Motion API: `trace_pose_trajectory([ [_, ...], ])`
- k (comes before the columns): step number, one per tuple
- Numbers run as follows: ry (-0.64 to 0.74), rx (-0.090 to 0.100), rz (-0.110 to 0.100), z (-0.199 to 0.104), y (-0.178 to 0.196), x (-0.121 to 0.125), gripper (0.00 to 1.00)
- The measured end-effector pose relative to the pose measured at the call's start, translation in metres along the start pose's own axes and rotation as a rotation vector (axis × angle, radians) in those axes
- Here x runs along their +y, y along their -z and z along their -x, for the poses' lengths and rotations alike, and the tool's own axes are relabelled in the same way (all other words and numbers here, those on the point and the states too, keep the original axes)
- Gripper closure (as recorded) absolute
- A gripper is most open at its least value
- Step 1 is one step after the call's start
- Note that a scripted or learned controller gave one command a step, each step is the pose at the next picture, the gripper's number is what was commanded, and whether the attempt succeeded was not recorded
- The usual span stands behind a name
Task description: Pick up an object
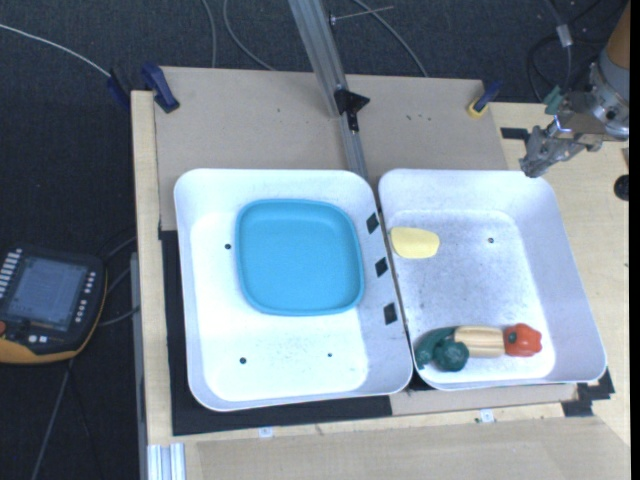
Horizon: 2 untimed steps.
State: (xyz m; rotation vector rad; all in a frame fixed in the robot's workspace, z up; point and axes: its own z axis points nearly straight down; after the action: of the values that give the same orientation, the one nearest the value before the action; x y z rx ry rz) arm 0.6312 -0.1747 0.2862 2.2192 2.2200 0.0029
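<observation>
Four small objects seen in right bin — yellow piece judged light, smooth, rigid; grasp advised across short width. Gripper state cannot be told.

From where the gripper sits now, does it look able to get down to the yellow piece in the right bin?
Probably yes. The gripper hangs off the right bin's far right corner, and the yellow piece lies alone near the bin's left wall with nothing over it.
</observation>
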Motion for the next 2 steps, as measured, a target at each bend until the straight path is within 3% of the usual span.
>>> trace_pose_trajectory([
  [2, 0.004, 0.002, -0.002, -0.102, 0.005, -0.024, 1.0],
])
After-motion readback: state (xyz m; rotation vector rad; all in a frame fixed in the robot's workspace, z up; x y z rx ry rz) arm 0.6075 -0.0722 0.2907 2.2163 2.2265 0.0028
